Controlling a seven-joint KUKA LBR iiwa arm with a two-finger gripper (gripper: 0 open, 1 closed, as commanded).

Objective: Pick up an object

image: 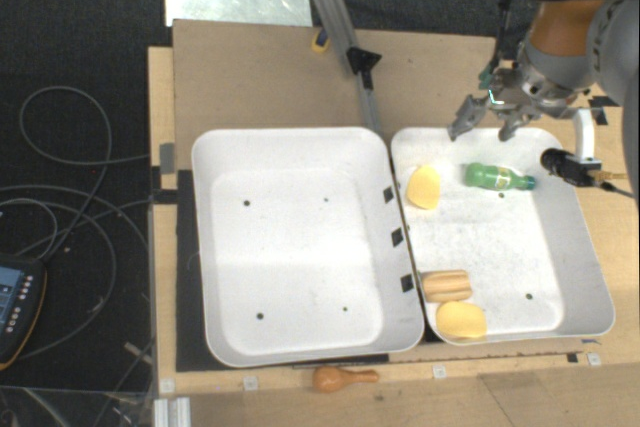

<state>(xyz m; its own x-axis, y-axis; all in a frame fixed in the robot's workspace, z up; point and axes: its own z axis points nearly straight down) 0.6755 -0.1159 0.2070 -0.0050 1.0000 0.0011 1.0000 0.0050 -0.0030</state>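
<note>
Green bottle (497,178) lay on its side in the right bin (585,255), long axis running left-right, just below the tool (487,123). Its fingers stood spread apart, gripping nothing.

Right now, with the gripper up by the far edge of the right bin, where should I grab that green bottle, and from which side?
Take the green bottle across its wider body, not the narrow neck at its right end. It lies flat on its side, lengthwise left-right, so come straight down with the fingers closing across it. The gripper, open, hangs just above it, and the yellow piece to its left sits apart, leaving room.
</note>
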